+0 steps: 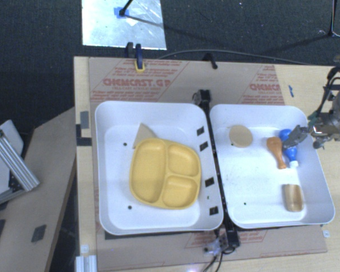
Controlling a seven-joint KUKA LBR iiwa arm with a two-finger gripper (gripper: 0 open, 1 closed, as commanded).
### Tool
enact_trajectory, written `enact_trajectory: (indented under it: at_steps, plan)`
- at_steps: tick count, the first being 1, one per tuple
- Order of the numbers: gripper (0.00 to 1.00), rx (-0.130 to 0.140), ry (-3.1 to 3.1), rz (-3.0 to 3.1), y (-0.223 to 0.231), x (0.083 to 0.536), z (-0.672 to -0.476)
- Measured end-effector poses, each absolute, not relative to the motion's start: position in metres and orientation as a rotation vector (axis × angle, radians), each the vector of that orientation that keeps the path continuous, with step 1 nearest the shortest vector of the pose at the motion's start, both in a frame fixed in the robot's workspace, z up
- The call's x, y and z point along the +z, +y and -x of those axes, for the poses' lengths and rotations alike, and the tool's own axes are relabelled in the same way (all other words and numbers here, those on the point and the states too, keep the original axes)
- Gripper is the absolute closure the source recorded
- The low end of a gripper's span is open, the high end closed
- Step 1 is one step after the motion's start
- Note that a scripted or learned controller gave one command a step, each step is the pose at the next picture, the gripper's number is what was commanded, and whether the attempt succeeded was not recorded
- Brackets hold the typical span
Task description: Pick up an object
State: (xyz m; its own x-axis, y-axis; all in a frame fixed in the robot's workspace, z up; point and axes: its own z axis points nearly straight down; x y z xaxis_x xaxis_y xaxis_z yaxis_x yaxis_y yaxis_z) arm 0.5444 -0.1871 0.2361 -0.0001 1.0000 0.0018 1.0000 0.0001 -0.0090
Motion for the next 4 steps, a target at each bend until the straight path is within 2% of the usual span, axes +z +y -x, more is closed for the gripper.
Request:
enact_trajectory:
  at_steps: [1, 4]
  plan:
    - [0.00, -0.001, -2.226, 2.219, -0.187, 0.242, -0.547]
    - [0.00, 0.001, -2.221, 2.219, -0.193, 0.106, -0.531]
